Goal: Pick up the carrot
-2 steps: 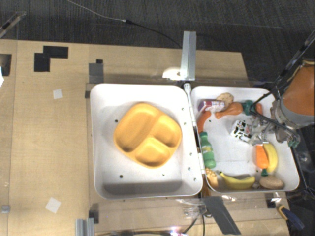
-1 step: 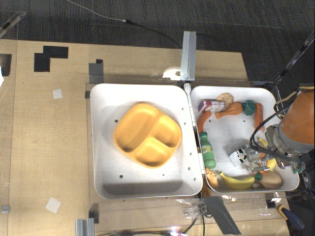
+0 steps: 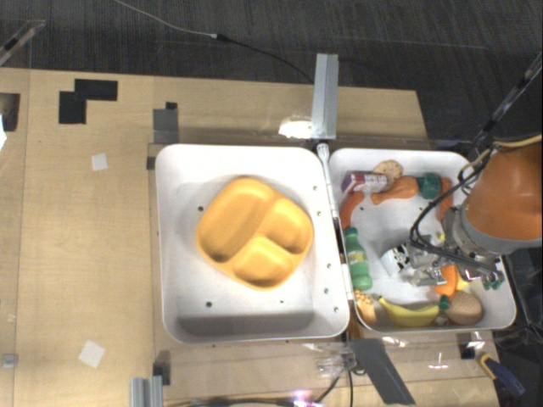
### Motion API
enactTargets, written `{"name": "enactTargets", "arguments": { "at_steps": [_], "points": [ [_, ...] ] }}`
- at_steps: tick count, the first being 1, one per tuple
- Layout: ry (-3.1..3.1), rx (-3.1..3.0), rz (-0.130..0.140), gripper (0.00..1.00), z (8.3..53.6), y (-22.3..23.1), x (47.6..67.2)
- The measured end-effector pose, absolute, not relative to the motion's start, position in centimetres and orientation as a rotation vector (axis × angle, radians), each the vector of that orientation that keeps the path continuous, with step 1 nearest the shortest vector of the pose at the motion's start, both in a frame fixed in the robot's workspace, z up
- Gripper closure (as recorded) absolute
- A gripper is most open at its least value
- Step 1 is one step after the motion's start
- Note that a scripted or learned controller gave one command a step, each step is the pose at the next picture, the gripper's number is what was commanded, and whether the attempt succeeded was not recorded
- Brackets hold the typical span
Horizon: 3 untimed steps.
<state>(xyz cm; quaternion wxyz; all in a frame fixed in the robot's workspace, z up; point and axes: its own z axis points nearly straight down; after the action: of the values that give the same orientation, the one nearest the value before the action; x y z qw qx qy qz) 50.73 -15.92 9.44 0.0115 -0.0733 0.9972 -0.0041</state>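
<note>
We see the arm (image 3: 507, 197) reaching in from the right over the right bin (image 3: 383, 220), with its claw (image 3: 431, 270) low in the bin's near right part among the toy foods. The fingers are lost in cables and metal parts, so we cannot tell whether they are spread or pressed together.

The carrot (image 3: 450, 279) — a small orange piece with a green tip — lies just beside the claw, partly hidden by it, close to the potato (image 3: 464, 308). A banana (image 3: 408, 312) runs along the near wall, and a green bottle (image 3: 356, 261) lies against the left wall. A chicken drumstick (image 3: 395, 191) sits near the far wall.

The left bin (image 3: 178, 236) holds 1 yellow divided plate (image 3: 253, 231). Both bins rest on the wooden worktop (image 3: 76, 253).
</note>
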Motion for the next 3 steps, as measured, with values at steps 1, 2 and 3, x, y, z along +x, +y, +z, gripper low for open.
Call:
{"name": "enactTargets", "arguments": {
  "at_steps": [1, 2, 3],
  "points": [
    [3.123, -0.162, -0.009, 1.00, 17.2, -19.8, 49.6],
    [3.133, 0.148, 0.000, 1.00, 13.3, -20.5, 49.6],
    [3.119, 0.286, -0.001, 1.00, 16.1, -19.3, 51.7]
  ]
}}
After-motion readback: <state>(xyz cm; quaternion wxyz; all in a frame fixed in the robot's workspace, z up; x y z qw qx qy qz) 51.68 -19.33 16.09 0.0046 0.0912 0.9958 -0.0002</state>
